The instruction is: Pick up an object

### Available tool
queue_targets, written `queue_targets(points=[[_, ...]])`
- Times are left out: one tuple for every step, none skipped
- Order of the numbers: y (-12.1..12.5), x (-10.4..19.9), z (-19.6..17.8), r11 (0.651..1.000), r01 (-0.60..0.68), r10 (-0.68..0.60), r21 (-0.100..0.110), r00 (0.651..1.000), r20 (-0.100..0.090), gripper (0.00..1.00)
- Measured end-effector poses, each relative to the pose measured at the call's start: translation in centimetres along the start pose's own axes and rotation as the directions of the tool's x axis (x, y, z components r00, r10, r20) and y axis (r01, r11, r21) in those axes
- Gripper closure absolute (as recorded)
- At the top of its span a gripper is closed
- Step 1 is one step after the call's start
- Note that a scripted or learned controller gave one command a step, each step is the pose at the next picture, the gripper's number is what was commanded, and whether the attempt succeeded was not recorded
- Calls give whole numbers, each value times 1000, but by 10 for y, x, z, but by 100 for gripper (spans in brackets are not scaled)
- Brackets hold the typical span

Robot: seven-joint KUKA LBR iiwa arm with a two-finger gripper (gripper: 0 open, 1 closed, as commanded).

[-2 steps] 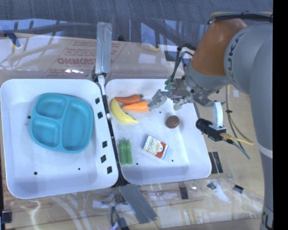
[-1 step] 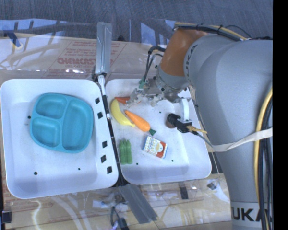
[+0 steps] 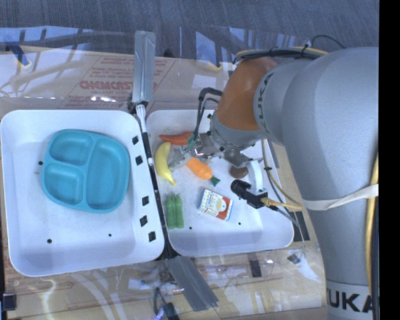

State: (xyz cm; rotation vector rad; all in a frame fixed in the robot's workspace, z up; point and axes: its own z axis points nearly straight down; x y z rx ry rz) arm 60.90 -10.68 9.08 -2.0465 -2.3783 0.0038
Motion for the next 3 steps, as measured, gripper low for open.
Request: queue_targets(points=[[0, 0, -10, 1000, 4, -4, 1, 1000, 0, 100], [-31, 40, -102, 968, 253, -253, -4, 968, 3, 100], [-31, 40, -111, 967, 255, -255, -2, 967, 2, 100]])
